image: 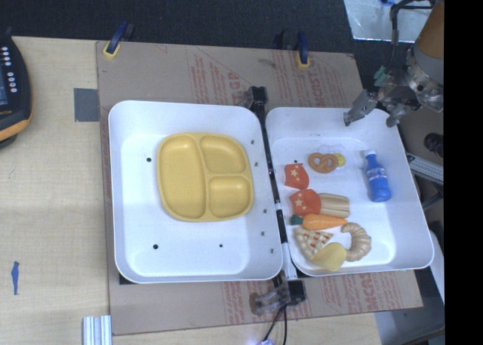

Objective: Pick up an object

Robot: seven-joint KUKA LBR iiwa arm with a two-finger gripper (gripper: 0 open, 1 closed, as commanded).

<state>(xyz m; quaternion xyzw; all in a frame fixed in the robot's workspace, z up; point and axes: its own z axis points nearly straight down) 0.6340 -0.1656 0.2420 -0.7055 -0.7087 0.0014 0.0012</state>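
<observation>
1. Camera view looks down on a cardboard sheet point(226, 72) clamped at the frame's top, probably to keep both bins from sliding.
2. Left bin point(136, 185), centre-left, holds a yellow tray point(204, 176) with three compartments, lying flat and slightly turned.
3. Right bin point(407, 238), centre-right, carries all the small items, so any pick must happen here.
4. Arm point(430, 34) enters at the upper right; its gripper point(375, 112) hovers over the right bin's upper edge, its two fingers spread wide, nothing between them.
5. Bottle point(376, 176), blue with a white cap, lies on its side in the bin's right part, apart from everything else. Its long axis runs nearly top-to-bottom in the frame, cap toward the top. Being isolated and nearest the gripper, it looks the easiest target; I'd judge the fingers should close across its short width.
6. Carrot point(323, 222) lies crosswise, packed among a red piece point(306, 201), a tan roll point(334, 204) and other food toys at the bin's lower middle, where crowding would hamper a grasp.
7. Pretzel point(324, 162) lies flat near the bin's centre, left of the bottle.
</observation>
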